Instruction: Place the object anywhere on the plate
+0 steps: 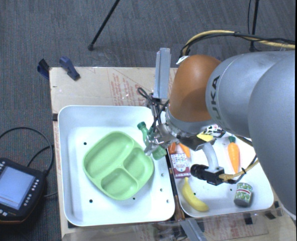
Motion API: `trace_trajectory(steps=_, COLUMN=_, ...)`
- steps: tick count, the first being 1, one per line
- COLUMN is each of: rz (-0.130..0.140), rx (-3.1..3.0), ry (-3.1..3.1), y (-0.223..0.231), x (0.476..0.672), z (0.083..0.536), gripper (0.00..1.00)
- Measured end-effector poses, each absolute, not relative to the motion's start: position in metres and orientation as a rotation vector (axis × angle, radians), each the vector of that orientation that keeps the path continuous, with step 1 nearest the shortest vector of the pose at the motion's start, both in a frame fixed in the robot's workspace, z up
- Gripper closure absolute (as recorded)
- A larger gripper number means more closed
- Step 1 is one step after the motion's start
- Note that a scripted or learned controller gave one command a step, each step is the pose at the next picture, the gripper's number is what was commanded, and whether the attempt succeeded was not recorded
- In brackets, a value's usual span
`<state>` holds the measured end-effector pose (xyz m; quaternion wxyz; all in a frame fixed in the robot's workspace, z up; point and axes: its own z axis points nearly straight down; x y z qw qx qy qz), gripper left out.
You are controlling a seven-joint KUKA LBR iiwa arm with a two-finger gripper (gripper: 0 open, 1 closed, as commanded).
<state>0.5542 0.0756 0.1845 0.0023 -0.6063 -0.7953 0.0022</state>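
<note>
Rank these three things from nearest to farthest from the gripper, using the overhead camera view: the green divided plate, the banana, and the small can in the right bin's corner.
Measured from the gripper:
1. Green divided plate, in the left bin, just beside the gripper.
2. Banana, at the right bin's near edge.
3. Small can, in the right bin's far right corner.

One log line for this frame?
gripper: over plate right rim | grasp: unclear | banana, carrot: right bin | placed: no
</note>
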Motion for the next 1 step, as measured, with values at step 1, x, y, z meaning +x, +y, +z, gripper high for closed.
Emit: trace_trajectory(steps=1, rz=0.007, rx=-1.903, ry=-2.494, y=0.0755, x=0.5543, z=0.1846, gripper=0.0)
